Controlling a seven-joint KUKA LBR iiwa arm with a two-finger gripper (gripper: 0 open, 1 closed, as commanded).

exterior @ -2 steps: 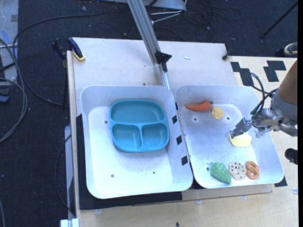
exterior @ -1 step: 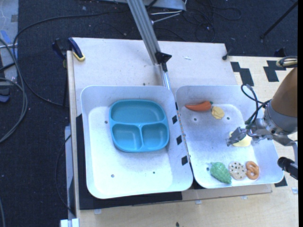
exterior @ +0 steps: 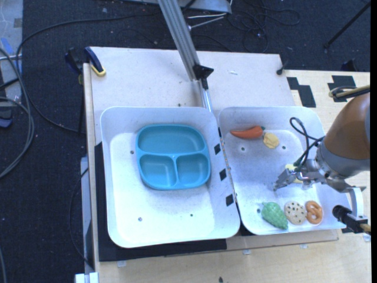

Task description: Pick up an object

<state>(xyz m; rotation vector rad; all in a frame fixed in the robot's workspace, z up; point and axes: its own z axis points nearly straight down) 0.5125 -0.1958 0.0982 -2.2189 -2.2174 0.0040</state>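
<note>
We see the gripper (exterior: 284, 180) low over the right bin (exterior: 253, 175), fingers parted, grasping nothing; carrot (exterior: 247, 132) and yellow piece (exterior: 271, 140) lie at the far side, green item (exterior: 274, 214), cookie (exterior: 294, 212), pretzel (exterior: 314, 211) along the near edge; blue tray (exterior: 174, 157) in the left bin (exterior: 118, 175)

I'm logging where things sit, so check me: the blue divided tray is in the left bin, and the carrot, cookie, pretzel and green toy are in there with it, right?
Not quite. The camera view shows the blue divided tray in the left bin, but the carrot, cookie, pretzel and green toy lie in the right bin.
</note>
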